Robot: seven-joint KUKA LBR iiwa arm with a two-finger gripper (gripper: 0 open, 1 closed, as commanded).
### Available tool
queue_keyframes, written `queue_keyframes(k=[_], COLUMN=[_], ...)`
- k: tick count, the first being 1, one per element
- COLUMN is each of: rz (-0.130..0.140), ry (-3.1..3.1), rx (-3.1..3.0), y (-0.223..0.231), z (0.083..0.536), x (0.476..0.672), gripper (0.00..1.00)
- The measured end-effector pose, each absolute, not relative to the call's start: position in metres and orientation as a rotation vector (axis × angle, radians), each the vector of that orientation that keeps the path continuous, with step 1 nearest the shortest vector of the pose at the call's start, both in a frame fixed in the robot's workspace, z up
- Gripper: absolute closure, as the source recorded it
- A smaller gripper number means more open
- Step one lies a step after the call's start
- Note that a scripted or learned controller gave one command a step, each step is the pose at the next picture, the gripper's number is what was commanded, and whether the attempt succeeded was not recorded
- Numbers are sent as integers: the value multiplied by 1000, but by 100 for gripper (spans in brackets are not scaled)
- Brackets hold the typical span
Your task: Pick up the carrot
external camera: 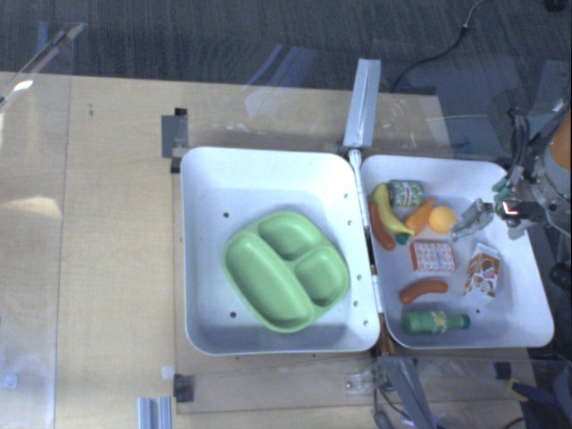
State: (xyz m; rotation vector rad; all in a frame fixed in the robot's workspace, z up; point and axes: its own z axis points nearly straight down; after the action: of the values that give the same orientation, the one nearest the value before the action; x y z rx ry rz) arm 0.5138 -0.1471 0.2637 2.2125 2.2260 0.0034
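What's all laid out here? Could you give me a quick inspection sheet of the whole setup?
Surface: wooden bench bearing two white bins, left bin and right bin.
Job's things: carrot in right bin, beside banana.
Clutter: green divided plate in left bin; orange, can, sausage, green bottle, two packets.
End effector: over right bin, near the orange; holds nothing seen.
Cables: black cable on floor.
Surroundings: dark carpet.
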Motion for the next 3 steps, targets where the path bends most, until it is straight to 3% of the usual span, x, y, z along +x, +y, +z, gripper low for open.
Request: queue_keyframes(k=[1,2,3], rz=[5,8,13], ry=[2481,2562,2559], rx=[1919,1805,1798], y=[-128,-125,-124], z=[217,96,108], x=[569,614,616], gripper=[0,0,100])
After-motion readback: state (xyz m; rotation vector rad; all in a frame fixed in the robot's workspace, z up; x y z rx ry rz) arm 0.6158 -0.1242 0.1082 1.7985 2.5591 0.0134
